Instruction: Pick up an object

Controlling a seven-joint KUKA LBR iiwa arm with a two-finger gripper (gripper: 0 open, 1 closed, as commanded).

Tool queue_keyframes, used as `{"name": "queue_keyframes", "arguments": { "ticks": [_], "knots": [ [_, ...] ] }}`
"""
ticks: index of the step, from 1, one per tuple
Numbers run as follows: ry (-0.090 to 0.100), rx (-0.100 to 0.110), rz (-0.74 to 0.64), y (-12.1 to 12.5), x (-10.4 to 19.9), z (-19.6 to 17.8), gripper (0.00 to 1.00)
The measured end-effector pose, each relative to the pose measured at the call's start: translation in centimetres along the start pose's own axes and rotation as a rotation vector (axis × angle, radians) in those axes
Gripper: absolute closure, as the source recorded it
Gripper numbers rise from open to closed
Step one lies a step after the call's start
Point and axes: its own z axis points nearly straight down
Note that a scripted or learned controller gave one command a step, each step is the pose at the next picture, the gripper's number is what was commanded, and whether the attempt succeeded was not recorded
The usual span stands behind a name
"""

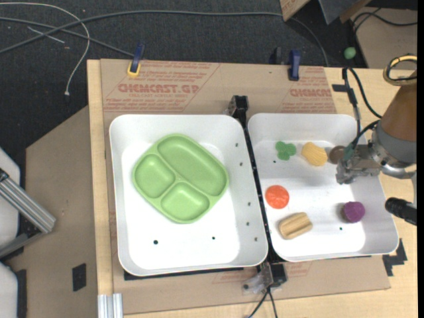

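Observation:
The right bin (311, 244) holds a green broccoli-like piece (285, 150), a yellow lump (314, 154), an orange round piece (277, 196), a tan bread-like roll (294, 224) and a purple lump (353, 211). My gripper (347, 171) hangs low over the right side of this bin, just right of the yellow lump and above the purple one. Nothing shows between its fingers. A small brownish thing (336, 155) lies beside the gripper, partly hidden by it.
The left bin (132, 244) carries a green three-compartment plate (180, 177). A black clamp (238, 105) sits at the top between the bins. Cables run along the bench's right side near the arm (401, 124).

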Motion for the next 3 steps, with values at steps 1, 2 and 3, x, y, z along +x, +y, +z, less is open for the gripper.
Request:
{"name": "queue_keyframes", "arguments": {
  "ticks": [1,2,3],
  "knots": [
    [0.0,0.0,0.001,-0.8,-0.2,-5.7,1.0],
    [-0.001,-0.001,0.0,0.1,0.1,-10.4,1.0],
    [0.0,0.002,0.001,0.2,0.1,-12.9,1.0]
  ]
}}
